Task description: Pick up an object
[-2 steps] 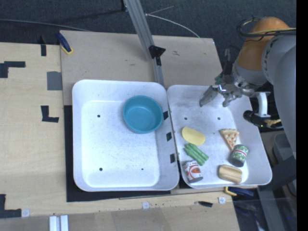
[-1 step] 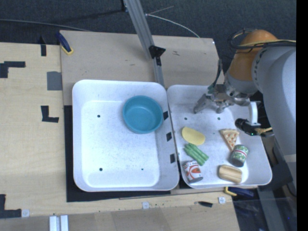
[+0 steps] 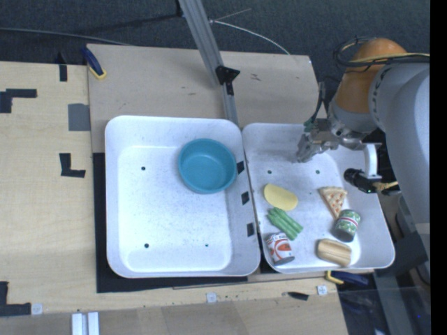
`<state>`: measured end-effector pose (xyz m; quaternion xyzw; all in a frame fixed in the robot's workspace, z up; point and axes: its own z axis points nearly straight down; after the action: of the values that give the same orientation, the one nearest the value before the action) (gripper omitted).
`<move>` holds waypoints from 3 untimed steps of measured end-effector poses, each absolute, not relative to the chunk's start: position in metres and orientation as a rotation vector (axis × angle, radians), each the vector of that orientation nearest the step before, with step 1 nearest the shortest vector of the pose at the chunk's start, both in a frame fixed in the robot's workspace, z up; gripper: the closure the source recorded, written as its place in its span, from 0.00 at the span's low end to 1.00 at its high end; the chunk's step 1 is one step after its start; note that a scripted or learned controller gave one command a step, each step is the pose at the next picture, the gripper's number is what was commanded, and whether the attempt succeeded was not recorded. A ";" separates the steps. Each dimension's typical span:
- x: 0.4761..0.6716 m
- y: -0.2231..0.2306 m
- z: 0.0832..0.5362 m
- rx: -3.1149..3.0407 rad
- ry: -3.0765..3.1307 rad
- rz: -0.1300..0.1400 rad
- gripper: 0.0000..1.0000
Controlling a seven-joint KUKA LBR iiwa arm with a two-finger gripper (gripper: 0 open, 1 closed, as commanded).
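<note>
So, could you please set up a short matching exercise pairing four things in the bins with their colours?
Things:
1. bowl
2. chip-shaped piece
3. bean pods
4. bread roll

Colours:
A. green
B. tan
C. blue
D. yellow

Pairs: 1-C, 2-D, 3-A, 4-B
</note>
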<state>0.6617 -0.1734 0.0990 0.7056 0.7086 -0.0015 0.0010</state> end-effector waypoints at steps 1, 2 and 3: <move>0.661 -0.173 0.142 2.218 2.221 0.002 1.00; 0.659 -0.179 0.203 2.216 2.219 0.004 1.00; 0.659 -0.178 0.217 2.219 2.223 0.001 1.00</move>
<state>0.6592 -0.1781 0.2175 0.7064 0.7078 0.0002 0.0002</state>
